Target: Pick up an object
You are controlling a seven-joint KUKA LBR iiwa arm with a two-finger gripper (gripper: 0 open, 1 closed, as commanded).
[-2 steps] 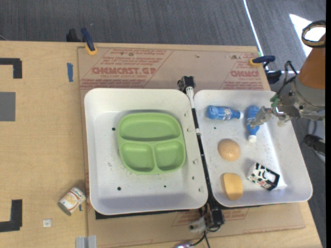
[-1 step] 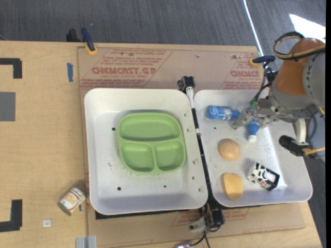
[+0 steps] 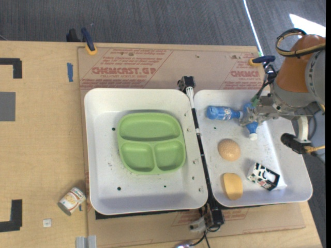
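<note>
In the right bin [image 3: 289,192] lie a blue crumpled bottle [image 3: 221,112] at the back, a round tan ball [image 3: 228,150] in the middle, a yellow-orange lump [image 3: 232,185] at the front and a black-and-white patterned piece [image 3: 262,176] at the front right. My gripper [image 3: 252,124] hangs low over the back of this bin, at the bottle's right end and touching or nearly touching it. I see nothing lifted off the bin floor.
A green divided plate [image 3: 151,141] lies in the left bin [image 3: 98,138]. A small carton [image 3: 71,200] sits on the bench at the front left. Clamps [image 3: 90,41] hold the cardboard sheet at the back. The arm's grey body [image 3: 300,81] covers the right bin's far right corner.
</note>
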